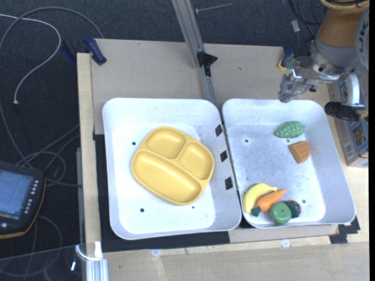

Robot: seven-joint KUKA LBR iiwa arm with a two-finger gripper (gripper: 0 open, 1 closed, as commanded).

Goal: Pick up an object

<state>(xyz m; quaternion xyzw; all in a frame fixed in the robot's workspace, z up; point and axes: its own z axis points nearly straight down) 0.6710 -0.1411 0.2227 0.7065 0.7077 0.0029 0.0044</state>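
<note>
We are looking down on two white bins, and the left bin (pixel 117 157) is carrying the biggest thing here, a yellow divided plate (pixel 173 165) sitting near its middle. The right bin (pixel 258 157) is holding all the candidates for the pick: at about one o'clock from its centre a green bumpy piece, perhaps grapes (pixel 290 130), just below it a small orange-brown wedge (pixel 299 151), and down at six o'clock a tight cluster of a banana (pixel 256 195), a carrot (pixel 271 199) and a round green fruit (pixel 281 213) with something dark red tucked against it. The gripper (pixel 288 93) is hovering at the bin's twelve o'clock rim, above the far wall, carrying nothing that we can make out; whether it is spread or pressed together we cannot tell at this size and angle. From here we are judging several ways the attempt could fail. The tool is sitting over the rim and not over any object, so a straight descent is risking a strike on the bin wall or a close on bare floor. The grapes are nearest, but their rounded, bumpy shape is likely to slip out of a two-finger pinch. The cluster at six o'clock is packed so closely that a descent there is risking a push that scatters the pieces, or a grip on two at once.
</note>
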